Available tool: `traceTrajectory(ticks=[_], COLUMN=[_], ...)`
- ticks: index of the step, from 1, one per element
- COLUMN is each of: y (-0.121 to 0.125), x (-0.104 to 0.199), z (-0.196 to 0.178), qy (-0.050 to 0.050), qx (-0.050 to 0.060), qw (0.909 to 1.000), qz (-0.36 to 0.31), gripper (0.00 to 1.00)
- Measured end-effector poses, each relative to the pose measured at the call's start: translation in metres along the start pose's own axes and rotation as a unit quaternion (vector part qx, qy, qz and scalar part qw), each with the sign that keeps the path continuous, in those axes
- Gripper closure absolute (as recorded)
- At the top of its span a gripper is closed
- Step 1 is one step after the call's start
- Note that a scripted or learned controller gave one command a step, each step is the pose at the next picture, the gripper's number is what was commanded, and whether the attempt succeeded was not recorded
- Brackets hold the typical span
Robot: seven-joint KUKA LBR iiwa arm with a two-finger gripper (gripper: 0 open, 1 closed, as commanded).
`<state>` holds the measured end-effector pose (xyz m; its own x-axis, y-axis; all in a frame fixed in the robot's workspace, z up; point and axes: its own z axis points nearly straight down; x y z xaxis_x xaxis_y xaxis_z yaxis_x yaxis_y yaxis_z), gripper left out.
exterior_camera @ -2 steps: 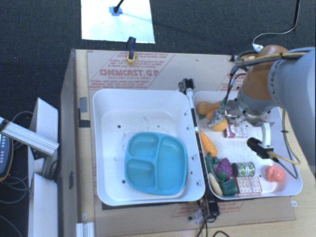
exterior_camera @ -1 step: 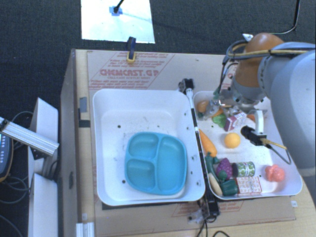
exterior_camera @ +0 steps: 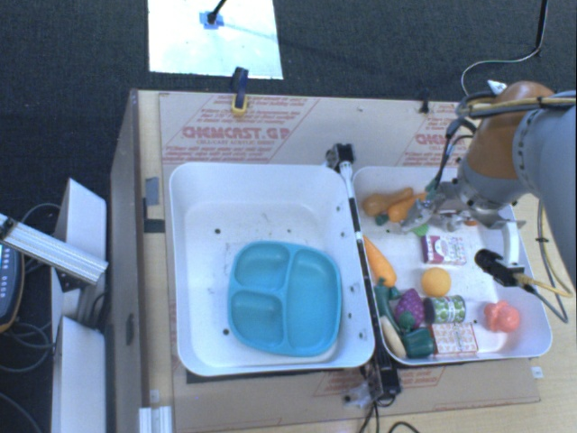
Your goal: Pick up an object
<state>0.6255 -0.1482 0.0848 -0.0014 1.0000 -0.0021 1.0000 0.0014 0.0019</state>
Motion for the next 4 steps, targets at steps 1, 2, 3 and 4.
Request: traceTrajectory(ticks=[1, 2, 3, 4], y=[0.039, 0.039, 0.039, -0.042], x=[0.048, 0.058, 0.05, 0.031], z=[0.003, 0.002, 0.003, 0.001], qy=[0.002, -0.003, 0.002, 0.001], qx=[0.011, 0.011, 0.01, 0.001], qw=[0.9999, 0.9999, 0.9999, 1.0], qz=[-0.001, 0.0, -0.001, 0.001], gripper=[0.0, 0.0, 0.0, 0.0])
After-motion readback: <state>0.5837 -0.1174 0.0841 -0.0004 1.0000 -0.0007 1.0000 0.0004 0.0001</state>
